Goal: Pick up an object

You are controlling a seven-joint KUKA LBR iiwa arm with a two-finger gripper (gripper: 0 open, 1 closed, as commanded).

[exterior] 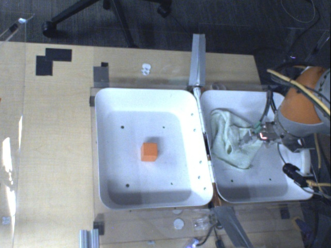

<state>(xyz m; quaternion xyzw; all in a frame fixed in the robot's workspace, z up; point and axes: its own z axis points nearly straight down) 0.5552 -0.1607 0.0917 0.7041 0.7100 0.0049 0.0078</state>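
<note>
Two shallow white bins side by side on a light wooden bench (57, 154): left bin (111, 138), right bin (269, 185), rims touching along the middle divide. One orange cube (149, 152) in the left bin, near its centre, a little toward the near edge, well apart from every wall. One crumpled pale cloth (231, 138) in the right bin, against the left wall, spreading toward the bin's centre. One grey arm (301, 112) with an orange band, reaching in over the right edge of the right bin. One gripper (257, 135) low over the right-hand edge of the cloth, touching or just above its folds; cannot tell which. Finger state not readable: tips too small and blurred against the fabric, so spread or pressed together cannot be told, nor any grasp on the cloth. Two black marks (51, 60) on the bench near its far left corner. One metal bar (197, 61) upright at the far edge, between the two bins. One small white scrap (147, 68) on the bench beyond the far rim of the left bin. One office chair base (108, 4) on dark carpet beyond the far edge of the bench.
</note>
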